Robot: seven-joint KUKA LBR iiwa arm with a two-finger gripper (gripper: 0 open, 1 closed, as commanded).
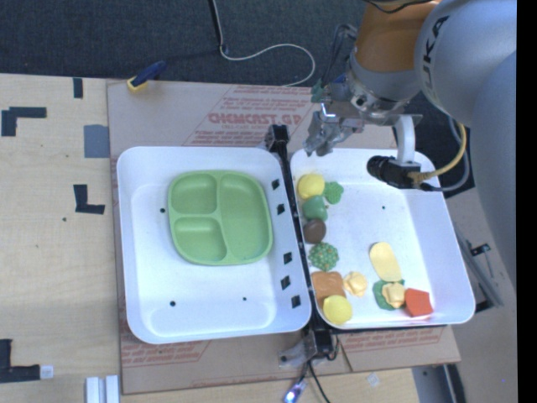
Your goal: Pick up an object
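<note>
Hovering at the far edge of the right bin point(436, 225), the hand point(321, 143) points down over the bin's back left corner, and nothing shows between its fingers; how wide they stand cannot be told. Well to the hand's left and nearer the camera, a green divided plate point(221, 217) lies in the left bin point(138, 225). Just below the hand, along the right bin's left wall, toy foods run in a line: a yellow lemon point(310, 185), a green leafy piece point(333, 193), a brown piece point(315, 231), a broccoli floret point(323, 255), an orange block point(327, 284) and a yellow ball point(337, 310). Farther right and nearer lie a pale yellow slice point(385, 261) and a red block point(418, 302). Both bins rest on the counter point(50, 225).
</note>
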